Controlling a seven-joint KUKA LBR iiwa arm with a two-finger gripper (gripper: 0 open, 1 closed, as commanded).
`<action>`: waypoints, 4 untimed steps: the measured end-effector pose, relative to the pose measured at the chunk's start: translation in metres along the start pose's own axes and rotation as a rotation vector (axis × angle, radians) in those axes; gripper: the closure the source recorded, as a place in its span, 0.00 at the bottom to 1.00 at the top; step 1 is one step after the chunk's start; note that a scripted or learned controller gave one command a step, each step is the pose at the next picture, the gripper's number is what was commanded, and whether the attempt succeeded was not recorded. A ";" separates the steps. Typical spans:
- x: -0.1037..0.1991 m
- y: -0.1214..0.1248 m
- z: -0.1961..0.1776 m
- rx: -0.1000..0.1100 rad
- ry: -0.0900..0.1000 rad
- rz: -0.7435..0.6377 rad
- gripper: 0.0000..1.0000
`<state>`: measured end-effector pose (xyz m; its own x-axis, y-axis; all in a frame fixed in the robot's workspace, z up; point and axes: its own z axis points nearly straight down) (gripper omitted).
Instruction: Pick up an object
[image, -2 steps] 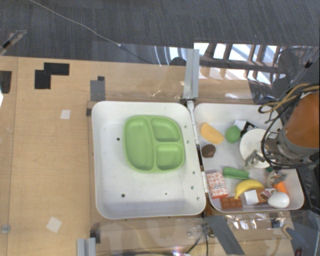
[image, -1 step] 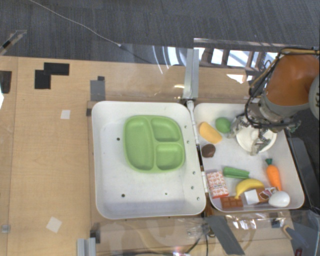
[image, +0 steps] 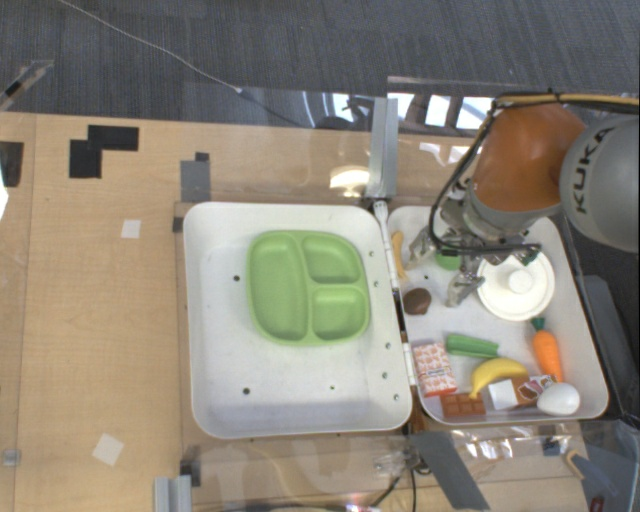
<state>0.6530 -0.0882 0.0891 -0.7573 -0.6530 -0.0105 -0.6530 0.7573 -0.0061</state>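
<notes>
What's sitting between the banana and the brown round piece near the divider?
In the camera view, the green vegetable lies between the banana and the brown round piece.

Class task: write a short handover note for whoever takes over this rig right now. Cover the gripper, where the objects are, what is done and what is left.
Gripper: hangs low over the upper part of the right bin, beside the white round dish. Nothing shows between its fingers.
Right bin holds: brown round piece, green piece, carrot, banana, red-and-white packet, white egg.
Left bin: green divided plate.
Done: arm is over the objects.
Left: grasp one object and lift it.
</notes>
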 end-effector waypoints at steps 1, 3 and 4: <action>0.004 -0.002 -0.001 0.003 0.000 -0.543 0.00; 0.085 -0.038 -0.002 0.003 0.000 -0.605 0.00; -0.016 -0.011 -0.001 -0.002 -0.001 -0.704 0.00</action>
<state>0.6719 -0.0861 0.0904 -0.1544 -0.9880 -0.0056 -0.9880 0.1544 -0.0102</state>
